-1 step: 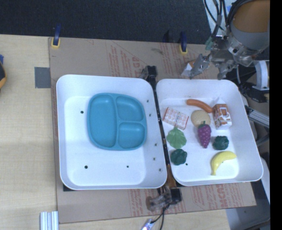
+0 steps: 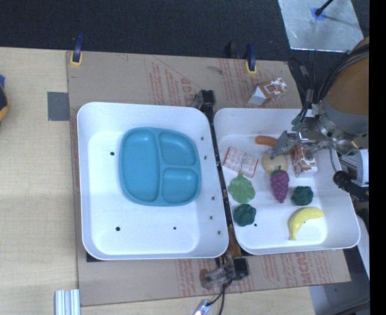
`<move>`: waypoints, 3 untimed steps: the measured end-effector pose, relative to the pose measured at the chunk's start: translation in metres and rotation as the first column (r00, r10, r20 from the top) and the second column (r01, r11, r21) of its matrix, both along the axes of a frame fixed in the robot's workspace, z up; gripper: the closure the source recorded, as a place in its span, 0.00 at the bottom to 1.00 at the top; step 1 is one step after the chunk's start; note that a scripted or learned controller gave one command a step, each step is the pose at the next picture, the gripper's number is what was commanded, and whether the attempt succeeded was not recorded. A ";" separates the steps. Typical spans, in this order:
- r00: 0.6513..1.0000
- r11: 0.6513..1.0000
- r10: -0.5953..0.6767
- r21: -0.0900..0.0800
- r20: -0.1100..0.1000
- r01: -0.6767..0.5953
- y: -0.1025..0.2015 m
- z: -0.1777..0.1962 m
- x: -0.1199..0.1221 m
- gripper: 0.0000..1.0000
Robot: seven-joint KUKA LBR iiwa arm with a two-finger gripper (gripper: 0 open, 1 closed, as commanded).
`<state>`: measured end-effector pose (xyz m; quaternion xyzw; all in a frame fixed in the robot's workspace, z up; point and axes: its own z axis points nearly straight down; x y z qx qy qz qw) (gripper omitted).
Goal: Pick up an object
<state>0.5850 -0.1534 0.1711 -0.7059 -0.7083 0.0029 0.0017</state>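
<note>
The pincer (image 2: 290, 141) hangs low over the right bin (image 2: 337, 240), beside a pale round item (image 2: 272, 162), presumably lining up a grasp; its opening cannot be told; toy foods lie loose, well apart for picking.

A big round arm (image 2: 348, 84), orange on top and grey lower down, coming in from the right. Black cables (image 2: 304, 77) running along its far side. At the end, a small metal gripper (image 2: 291, 140), silver and grey, made of thin bars and little blocks. A white block (image 2: 358, 166) with black bits on the near side, just beside the wrist. Too blurry for any screws or marks.
</note>
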 end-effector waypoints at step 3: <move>1.000 0.999 0.009 0.039 -0.009 -0.009 -0.040 -0.080 0.074 0.00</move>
